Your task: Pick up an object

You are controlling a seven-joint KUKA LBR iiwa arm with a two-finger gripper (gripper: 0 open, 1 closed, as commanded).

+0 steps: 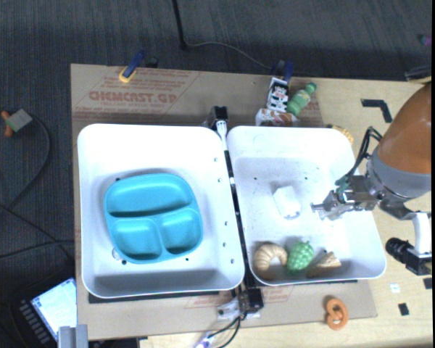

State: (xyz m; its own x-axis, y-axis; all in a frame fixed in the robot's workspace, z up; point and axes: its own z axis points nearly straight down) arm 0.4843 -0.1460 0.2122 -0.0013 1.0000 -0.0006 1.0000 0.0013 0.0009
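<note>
- the task is at an early stage by my reading: nothing is lifted, and every loose object lies on a bin floor or on the table, so the whole grasp and lift are left to do.
- the claw (pixel 332 206) hangs over the right bin (pixel 257 145), toward that bin's right wall and about halfway along it; nothing shows between its tips.
- whether the claw's tips are apart or together i cannot tell; they are small and pale against the white floor.
- nearest candidate: a small white lump (pixel 286 201) near the middle of the right bin, just left of the claw and apart from it; it blends with the floor, so its shape is only a guess, perhaps a crumpled soft piece.
- along the right bin's near wall lie three more things in a row: a tan shell-like toy (pixel 270 257), a green bumpy toy (pixel 300 257) touching it or nearly so, and a brown flat piece (pixel 326 261) just right of the green one.
- count inside the right bin: four loose objects, one white, one tan, one green, one brown.
- left of the right bin sits the left bin (pixel 94 140), side by side with it; it bears one blue divided tray (pixel 154 217) with three compartments.
- outside the right bin, on the table: one orange ring (pixel 336 312) below its near wall, and one green-topped bottle toy (pixel 299 99) beyond its far wall.
- bins counted: two; arms: one.
</note>
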